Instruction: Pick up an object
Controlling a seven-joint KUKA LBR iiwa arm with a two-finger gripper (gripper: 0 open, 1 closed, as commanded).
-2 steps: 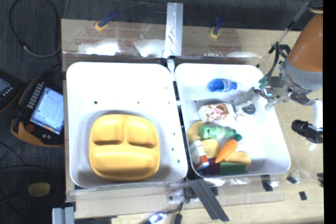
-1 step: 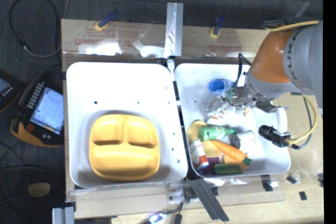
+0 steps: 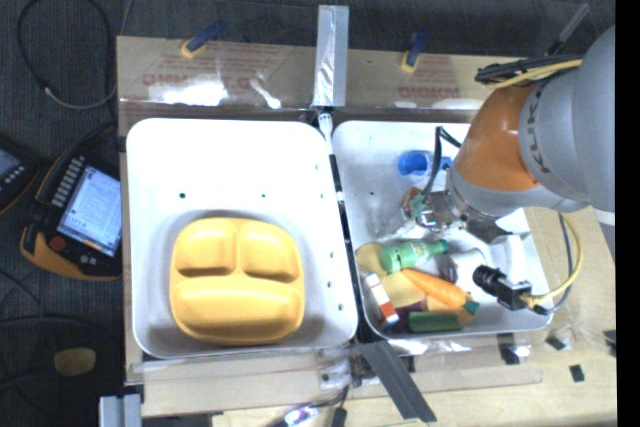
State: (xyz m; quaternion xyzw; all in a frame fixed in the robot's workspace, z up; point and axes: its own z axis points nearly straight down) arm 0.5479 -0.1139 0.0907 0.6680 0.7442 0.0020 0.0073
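Observation:
My gripper point(image 3: 437, 212) reaches down into the right bin point(image 3: 350, 150), under the arm's orange band point(image 3: 498, 147). It hangs just above a heap of small things at the bin's front. Right below it lies a green bottle point(image 3: 410, 255). An orange carrot-shaped piece point(image 3: 441, 290) lies in front of the bottle, with a dark green piece point(image 3: 435, 321) at the front wall. A blue object point(image 3: 412, 162) rests apart, near the bin's back. The wrist hides whatever lies directly beneath the gripper.
The left bin point(image 3: 150, 155) holds a large yellow moulded tray point(image 3: 238, 277) at its front. A red and white item point(image 3: 374, 292) and a yellow piece point(image 3: 372, 260) lie by the right bin's left wall. A black cable fitting point(image 3: 497, 283) hangs from the arm, front right.

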